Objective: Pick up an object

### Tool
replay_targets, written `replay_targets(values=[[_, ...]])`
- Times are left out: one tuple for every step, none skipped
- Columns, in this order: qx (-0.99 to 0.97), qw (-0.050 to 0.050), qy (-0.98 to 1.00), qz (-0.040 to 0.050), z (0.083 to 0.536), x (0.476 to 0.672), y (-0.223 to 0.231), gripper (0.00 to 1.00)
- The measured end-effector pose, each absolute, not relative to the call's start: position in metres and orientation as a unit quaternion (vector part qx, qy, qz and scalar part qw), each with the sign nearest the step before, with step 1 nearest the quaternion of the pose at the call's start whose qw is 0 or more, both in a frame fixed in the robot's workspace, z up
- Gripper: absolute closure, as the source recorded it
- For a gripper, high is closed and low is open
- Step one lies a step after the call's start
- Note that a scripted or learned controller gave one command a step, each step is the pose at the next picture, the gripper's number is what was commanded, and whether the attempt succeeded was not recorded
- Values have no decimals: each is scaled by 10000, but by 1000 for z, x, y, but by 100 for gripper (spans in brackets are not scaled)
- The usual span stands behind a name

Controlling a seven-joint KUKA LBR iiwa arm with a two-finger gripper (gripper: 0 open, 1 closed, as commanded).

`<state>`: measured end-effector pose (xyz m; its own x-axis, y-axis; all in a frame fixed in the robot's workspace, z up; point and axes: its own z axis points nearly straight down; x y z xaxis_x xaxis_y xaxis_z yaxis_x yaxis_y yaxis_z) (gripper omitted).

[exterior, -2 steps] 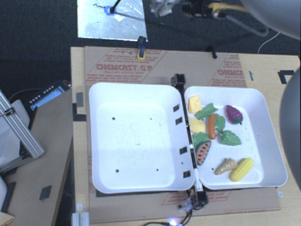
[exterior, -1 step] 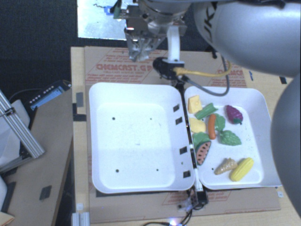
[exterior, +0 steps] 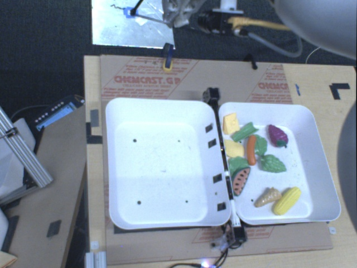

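Note:
Several toy foods lie in the right bin (exterior: 321, 149): a yellow cheese wedge (exterior: 231, 123), a green pod (exterior: 244, 132), an orange carrot (exterior: 251, 149), a purple eggplant (exterior: 277, 135), a green leaf (exterior: 273, 163), a watermelon slice (exterior: 241, 181), a tan piece (exterior: 268, 196) and a yellow corn cob (exterior: 286, 200). My gripper (exterior: 178, 10) hangs high at the top of the view, beyond the bench's far edge and well away from both bins. The blurred grey arm (exterior: 312, 10) fills the top right corner.
The left bin (exterior: 162, 161) sits beside the right one, joined along a black clipped seam (exterior: 220, 161). Both rest on a cardboard sheet (exterior: 145, 80). A yellow and blue clamp (exterior: 168, 57) holds its far edge. Metal rails (exterior: 19, 155) stand at the left.

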<state>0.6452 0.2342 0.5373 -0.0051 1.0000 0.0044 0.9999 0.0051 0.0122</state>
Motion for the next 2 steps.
replay_targets(values=[[7065,-39,7077,-78,307,590,234,100],[7064,26,7078,52,395,634,234,100]])
